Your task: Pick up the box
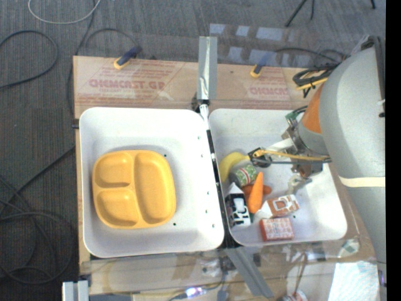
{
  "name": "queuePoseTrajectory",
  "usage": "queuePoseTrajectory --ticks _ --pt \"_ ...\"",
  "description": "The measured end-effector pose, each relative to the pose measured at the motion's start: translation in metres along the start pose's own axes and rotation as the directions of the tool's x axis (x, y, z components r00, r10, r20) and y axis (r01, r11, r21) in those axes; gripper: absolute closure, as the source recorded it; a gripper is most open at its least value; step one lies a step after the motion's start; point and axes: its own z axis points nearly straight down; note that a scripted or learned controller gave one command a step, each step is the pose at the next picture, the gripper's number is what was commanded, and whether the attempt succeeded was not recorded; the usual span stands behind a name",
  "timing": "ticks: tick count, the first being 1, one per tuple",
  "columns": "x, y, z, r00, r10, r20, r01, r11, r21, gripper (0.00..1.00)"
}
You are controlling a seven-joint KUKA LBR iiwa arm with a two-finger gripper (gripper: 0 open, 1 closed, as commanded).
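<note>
Bins sit side by side on the bench, and I see the arm reaching from the right over the right bin. The gripper hangs above the upper middle of this bin, over a cluster of items, but I cannot tell how wide it is or whether it has anything in it, because the view is too small there. The box is red-orange and lies flat near the front wall of the right bin, well apart from the gripper. Just above it lies a small carton with a white label. To the left of these I see a carrot, a green can just beside it, a banana against the left wall, and a black-and-white item near the front left corner. In the left bin rests a yellow tray with three compartments.
</note>
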Motion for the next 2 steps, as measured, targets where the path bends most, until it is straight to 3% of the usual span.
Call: queuePoseTrajectory --ticks 1,2 --pt "0.032 -0.003 -0.034 0.992 -0.124 0.012 0.124 0.992 0.004 0.00" --pt "0.042 0.038 0.001 0.996 -0.087 0.006 0.087 0.996 -0.004 0.00"
